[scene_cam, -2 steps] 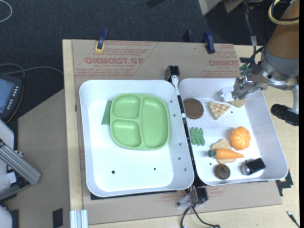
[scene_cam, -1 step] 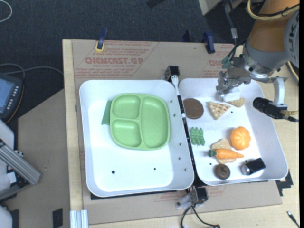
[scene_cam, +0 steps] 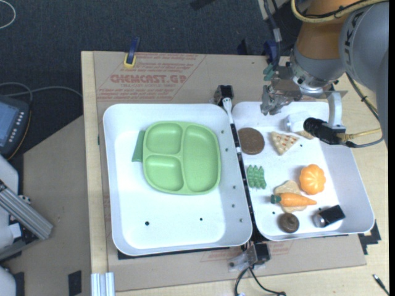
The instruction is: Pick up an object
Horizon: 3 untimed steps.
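Note:
My gripper [scene_cam: 271, 105] hangs over the far left corner of the right bin [scene_cam: 361, 193], just beyond a round brown cookie [scene_cam: 251, 140] and a pizza slice [scene_cam: 284, 142]. Nothing shows in its grasp. Further toward the front of that bin lie a green ridged piece [scene_cam: 256, 176], an orange pumpkin [scene_cam: 312, 178], a carrot [scene_cam: 297, 199] resting on a tan bread slice [scene_cam: 287, 188], a dark brown round piece [scene_cam: 288, 222] and a small black block [scene_cam: 328, 215].
The left bin [scene_cam: 123, 208] holds a green divided plate [scene_cam: 182, 157]. A black cylinder with a cable [scene_cam: 321, 130] juts out over the right bin's far side beside a white bracket [scene_cam: 335, 108]. The arm's orange band [scene_cam: 324, 23] looms at top right.

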### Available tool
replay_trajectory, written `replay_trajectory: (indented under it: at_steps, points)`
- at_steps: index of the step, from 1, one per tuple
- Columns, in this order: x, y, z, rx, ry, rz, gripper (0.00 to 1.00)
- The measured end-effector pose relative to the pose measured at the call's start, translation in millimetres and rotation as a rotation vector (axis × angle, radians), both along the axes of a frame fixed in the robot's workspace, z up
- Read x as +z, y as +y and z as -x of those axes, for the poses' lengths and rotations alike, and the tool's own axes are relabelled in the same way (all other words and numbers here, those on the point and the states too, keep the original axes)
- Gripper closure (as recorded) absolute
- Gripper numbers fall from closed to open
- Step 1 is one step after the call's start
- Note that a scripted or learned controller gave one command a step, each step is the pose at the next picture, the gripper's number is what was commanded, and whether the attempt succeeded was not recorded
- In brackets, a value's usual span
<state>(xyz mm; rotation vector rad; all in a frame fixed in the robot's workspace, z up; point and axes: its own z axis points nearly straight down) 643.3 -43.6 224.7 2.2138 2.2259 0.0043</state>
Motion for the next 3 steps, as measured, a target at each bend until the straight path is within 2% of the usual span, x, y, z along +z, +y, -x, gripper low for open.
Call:
replay_trajectory:
  at_steps: [1,2,3]
  points:
    - [4,61,-21,0.001,-0.001,-0.001,1.0]
    - [-7,52,-28,-0.005,0.0,0.002,1.0]
    - [3,64,-15,-0.004,0.005,0.0,1.0]
